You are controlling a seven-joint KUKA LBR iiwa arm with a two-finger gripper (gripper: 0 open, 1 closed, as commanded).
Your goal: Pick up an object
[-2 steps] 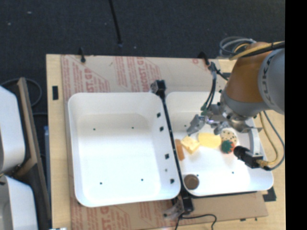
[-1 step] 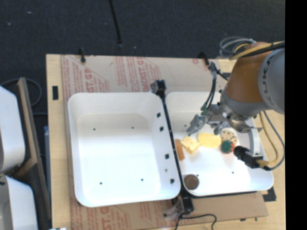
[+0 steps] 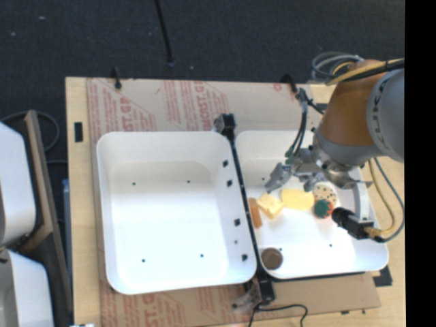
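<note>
The right bin holds several small objects. A yellow block and a pale yellow piece lie near its middle. An orange cylinder rests against the divider, and a green ball sits beside a dotted beige disc. A brown disc lies in the front left corner. My gripper hangs over the middle of this bin, just behind the yellow pieces. Its fingers are spread open with nothing between them.
The left bin stands next to the right one, separated by a black divider rail. Both bins rest on a cardboard sheet on the bench. The arm's orange band covers the right bin's back right part.
</note>
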